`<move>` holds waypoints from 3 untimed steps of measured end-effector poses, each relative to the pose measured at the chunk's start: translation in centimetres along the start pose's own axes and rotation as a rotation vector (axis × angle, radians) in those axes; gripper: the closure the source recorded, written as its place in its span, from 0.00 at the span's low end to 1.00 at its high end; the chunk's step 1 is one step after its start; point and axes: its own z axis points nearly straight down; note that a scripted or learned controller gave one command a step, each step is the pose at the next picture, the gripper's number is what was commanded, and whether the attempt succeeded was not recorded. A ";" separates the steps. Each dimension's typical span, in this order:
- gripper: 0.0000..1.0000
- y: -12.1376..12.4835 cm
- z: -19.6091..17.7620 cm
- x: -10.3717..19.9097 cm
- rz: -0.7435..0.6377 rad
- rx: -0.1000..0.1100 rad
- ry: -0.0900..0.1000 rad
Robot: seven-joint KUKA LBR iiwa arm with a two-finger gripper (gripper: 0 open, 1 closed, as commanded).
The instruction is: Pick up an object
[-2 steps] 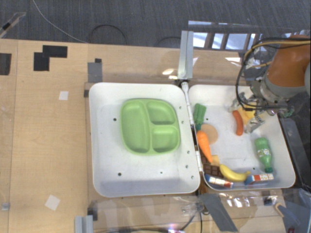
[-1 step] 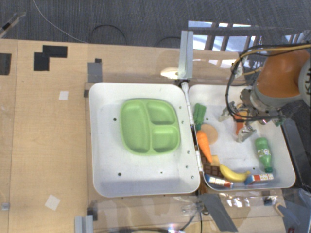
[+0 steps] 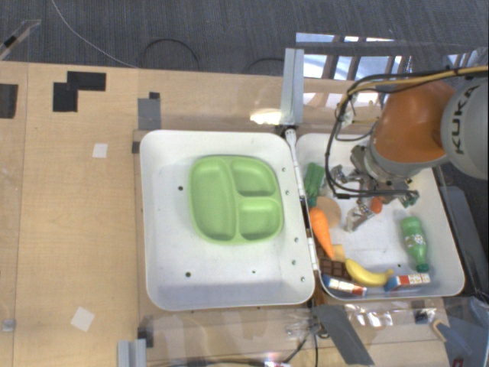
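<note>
- Camera view: the gripper (image 3: 365, 214) hangs over the right bin (image 3: 451, 270); I cannot tell how it stands (nothing visibly held).
- Below lie a carrot (image 3: 323, 232), banana (image 3: 367, 274) and green bottle (image 3: 416, 242).
- The left bin (image 3: 164, 285) holds a green divided plate (image 3: 234, 198).

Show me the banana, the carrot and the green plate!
banana (image 3: 365, 274), camera view, middle of its yellow curve
carrot (image 3: 322, 230), camera view, middle of its orange body
plate (image 3: 208, 201), camera view, its big left compartment
</note>
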 end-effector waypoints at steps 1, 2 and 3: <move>0.00 1.7 -0.1 0.4 0.097 0.003 -0.001; 0.00 -8.4 -10.1 4.2 0.037 0.011 0.000; 0.00 -7.1 -0.8 4.5 0.009 0.001 0.004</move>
